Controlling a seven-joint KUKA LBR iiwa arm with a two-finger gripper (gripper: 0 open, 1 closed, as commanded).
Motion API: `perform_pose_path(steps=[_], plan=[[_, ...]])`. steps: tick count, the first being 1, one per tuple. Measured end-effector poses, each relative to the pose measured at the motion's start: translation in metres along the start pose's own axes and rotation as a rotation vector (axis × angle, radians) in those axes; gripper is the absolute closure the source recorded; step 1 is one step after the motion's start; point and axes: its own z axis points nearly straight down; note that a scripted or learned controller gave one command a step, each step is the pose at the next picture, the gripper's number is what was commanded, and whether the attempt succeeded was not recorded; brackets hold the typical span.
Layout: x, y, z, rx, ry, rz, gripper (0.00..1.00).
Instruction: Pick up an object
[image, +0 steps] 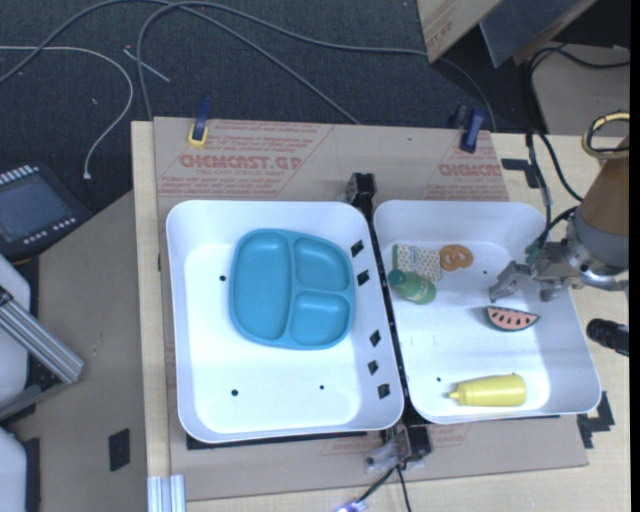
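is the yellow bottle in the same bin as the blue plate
No, the yellow bottle lies in the right bin, while the blue plate sits in the left bin.

wooden surface (160, 300) mid-frame; printed cardboard sheet (300, 165) on top; two white bins, left bin (200, 400), right bin (570, 340), side by side.

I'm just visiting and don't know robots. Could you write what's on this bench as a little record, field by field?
left bin: holds a blue divided plate
right bin: holds the small things
toys in right bin: watermelon slice, yellow bottle, green toy, small pretzel, dotted packet
gripper: above the right bin, just over the watermelon slice
held item: none seen between the fingers
arm side: right
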Motion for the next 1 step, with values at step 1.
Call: perform_pose_path(steps=[1], plan=[[-0.0002,0.0014,-0.0138,-0.006,-0.001,-0.001,1.00]])
